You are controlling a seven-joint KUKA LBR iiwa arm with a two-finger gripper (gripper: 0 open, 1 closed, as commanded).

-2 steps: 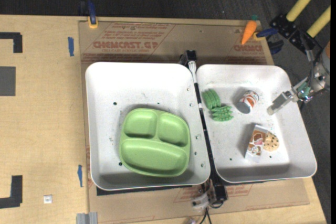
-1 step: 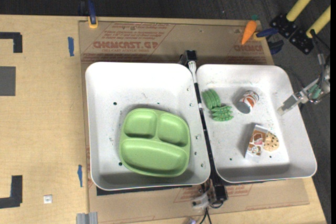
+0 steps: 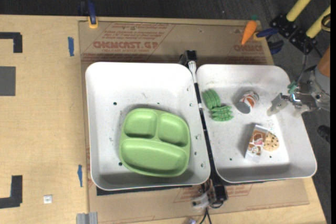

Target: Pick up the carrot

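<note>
One small orange carrot with green top lies on cardboard beyond the right white bin; the gripper, over that bin's right edge, holds nothing, spread unclear.

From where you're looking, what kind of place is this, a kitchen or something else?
Most likely a robot lab test bench, not a kitchen. Two white bins are clamped side by side on a cardboard-covered bench, tape marks dot its surface, and the food is toys, like the carrot lying outside the bins.
</note>
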